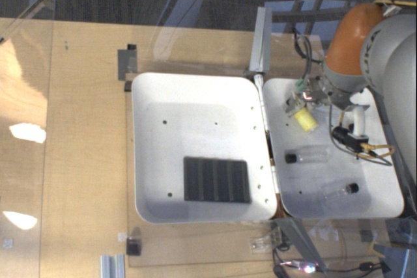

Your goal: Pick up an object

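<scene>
A small yellow object (304,119) lies tilted in the upper left part of the right bin (391,202). My gripper (301,101) hangs just above it at the end of the grey arm with its orange band (348,42). Whether it touches the yellow object is unclear. A clear bottle with a black cap (306,156) lies in the middle of this bin. A second clear bottle (339,191) rests near the front. In the left bin (156,94), a flat black ribbed pad (216,180) lies at the front.
A metal divider post (260,42) stands behind the gap between the bins. Black cables (352,140) hang from the wrist over the right bin's right side. Brackets and clamps sit along the bench's front edge (287,247).
</scene>
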Robot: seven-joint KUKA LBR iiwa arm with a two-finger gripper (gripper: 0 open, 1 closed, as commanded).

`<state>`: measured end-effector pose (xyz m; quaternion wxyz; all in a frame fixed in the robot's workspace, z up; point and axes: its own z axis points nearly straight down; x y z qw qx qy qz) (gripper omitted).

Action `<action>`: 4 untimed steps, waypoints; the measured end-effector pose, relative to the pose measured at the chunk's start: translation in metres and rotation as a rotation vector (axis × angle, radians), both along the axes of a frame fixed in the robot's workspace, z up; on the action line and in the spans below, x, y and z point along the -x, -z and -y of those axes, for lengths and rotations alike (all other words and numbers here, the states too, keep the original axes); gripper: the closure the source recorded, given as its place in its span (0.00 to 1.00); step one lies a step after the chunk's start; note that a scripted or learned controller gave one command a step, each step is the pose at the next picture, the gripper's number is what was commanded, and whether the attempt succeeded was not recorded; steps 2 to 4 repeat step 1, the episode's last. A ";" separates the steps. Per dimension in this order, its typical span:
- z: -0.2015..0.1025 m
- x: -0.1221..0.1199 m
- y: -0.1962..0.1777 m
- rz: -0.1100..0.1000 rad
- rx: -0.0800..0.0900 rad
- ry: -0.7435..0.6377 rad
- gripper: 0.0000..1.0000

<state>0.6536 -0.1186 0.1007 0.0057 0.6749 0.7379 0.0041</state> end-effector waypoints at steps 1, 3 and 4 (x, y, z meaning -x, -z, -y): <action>-0.056 -0.017 -0.113 -0.005 -0.001 -0.052 1.00; -0.056 -0.017 -0.113 -0.005 -0.001 -0.052 1.00; -0.056 -0.017 -0.113 -0.005 -0.001 -0.052 1.00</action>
